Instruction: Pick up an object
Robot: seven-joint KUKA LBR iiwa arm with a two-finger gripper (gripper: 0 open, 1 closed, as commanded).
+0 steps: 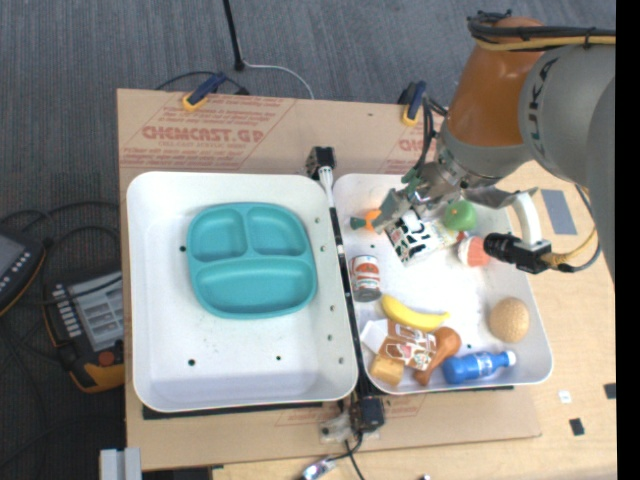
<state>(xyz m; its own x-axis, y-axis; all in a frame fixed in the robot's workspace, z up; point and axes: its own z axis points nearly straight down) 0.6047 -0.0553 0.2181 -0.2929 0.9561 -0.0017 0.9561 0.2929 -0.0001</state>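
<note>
Left bin [160, 368]: teal tray [250, 260]. Right bin [535, 343], beside it: can [366, 277], banana [413, 315], bottle [478, 366]. Jaws: cannot tell.

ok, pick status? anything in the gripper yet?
Done: the arm has reached into the right bin, with the gripper low over its upper part. In hand: nothing visibly gripped; the fingers are hard to make out. Left: the grasp and lift. The banana, can, blue bottle and round brown item all lie in the bin.
</note>
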